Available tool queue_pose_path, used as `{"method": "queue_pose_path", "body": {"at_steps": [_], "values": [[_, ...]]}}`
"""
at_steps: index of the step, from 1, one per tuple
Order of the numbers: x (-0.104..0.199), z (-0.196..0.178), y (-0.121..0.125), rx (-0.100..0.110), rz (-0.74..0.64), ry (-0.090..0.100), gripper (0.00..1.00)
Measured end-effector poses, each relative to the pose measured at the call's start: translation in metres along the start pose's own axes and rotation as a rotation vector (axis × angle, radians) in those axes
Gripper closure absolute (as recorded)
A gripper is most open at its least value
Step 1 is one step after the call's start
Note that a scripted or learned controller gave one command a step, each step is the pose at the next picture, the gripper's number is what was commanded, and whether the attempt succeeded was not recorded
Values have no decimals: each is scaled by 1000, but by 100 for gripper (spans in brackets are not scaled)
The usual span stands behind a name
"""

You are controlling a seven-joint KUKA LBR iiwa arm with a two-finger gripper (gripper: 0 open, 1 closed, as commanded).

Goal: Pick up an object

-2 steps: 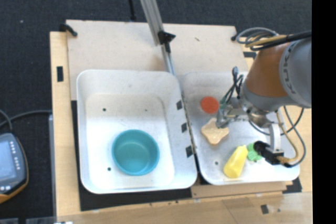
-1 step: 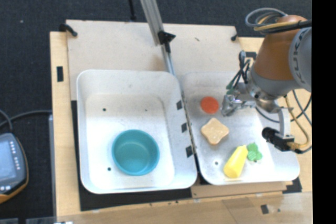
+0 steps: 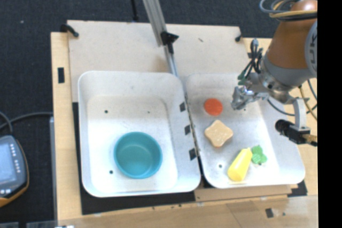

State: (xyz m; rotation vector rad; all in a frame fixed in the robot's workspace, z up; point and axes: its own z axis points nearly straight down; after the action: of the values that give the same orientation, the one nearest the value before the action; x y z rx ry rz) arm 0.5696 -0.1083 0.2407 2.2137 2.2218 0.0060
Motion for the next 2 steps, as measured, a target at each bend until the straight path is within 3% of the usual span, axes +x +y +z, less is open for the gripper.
{"method": "queue_pose_path", "body": {"at_steps": [1, 2], "values": [[-1, -24, 1, 2, -1, 0, 100], [49, -21, 3, 5, -3, 2, 100]]}}
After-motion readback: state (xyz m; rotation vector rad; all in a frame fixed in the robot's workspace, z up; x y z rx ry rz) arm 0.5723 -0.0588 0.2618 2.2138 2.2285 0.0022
